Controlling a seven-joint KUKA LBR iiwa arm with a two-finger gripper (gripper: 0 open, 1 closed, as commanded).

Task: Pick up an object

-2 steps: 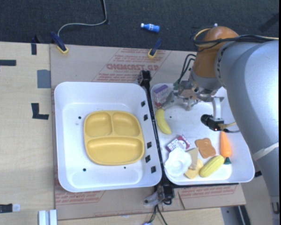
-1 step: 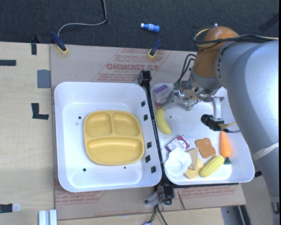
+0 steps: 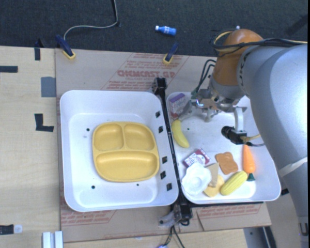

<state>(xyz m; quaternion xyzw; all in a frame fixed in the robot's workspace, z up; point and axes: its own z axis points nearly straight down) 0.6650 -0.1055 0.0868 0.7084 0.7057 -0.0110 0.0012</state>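
Camera view, right of centre: gripper (image 3: pixel 205 107) low over right bin (image 3: pixel 266 192) top end, beside a small purple-lidded cup (image 3: pixel 177 103). Can't tell pincer state, too blurry. Toy banana (image 3: pixel 180 134) just below-left, corn (image 3: pixel 233 182), carrot (image 3: pixel 248 160), toast (image 3: pixel 227 163) lower right. Could easily clip the cup or bin divider and grab nothing.

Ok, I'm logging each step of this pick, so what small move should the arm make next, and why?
Probably a short descent toward the banana. The gripper sits at the far end of the right bin, nothing visibly between its fingers, and the banana lies just below it in the view, apart from the other toys.
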